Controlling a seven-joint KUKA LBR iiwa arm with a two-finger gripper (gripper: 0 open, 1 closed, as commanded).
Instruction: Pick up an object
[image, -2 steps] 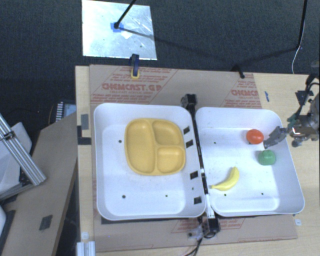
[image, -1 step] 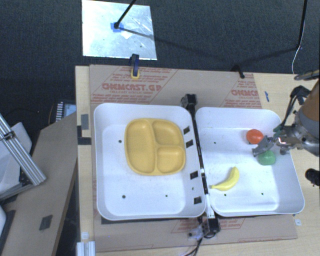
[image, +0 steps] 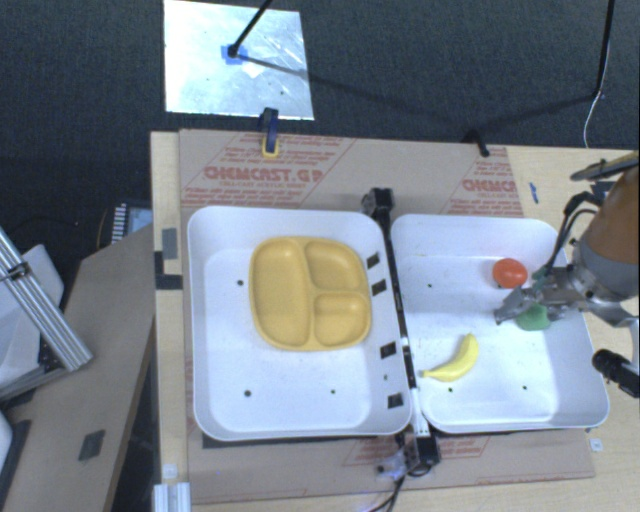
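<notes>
A wooden bench (image: 330, 160) stands on dark carpet, with a shiny foil sheet (image: 238, 60) lying on the floor beyond its far edge. Two white bins sit side by side on the bench. The left bin (image: 215, 400) holds a yellow divided plate (image: 308, 292) near its middle.

In the right bin (image: 480, 400), a banana (image: 453, 360) lies towards the near left corner, close to the divider between the bins. A tomato (image: 510, 271) rests nearer the far right part, and just beside it, towards the right wall, is a small green object (image: 534, 319).

The gripper (image: 520, 305) has its fingers down at the green object, touching or nearly touching it, with the tomato just beyond. Whether the fingers are closed on the object or only standing around it cannot be told; the object is partly hidden and sits on the bin floor.

The green object is probably a light plastic toy, stiff and somewhat slick, so it may squirt out of a shallow pinch. A grip across its middle, low down, looks best. The tomato is round and would roll; the banana offers an easier hold across its narrow waist.
</notes>
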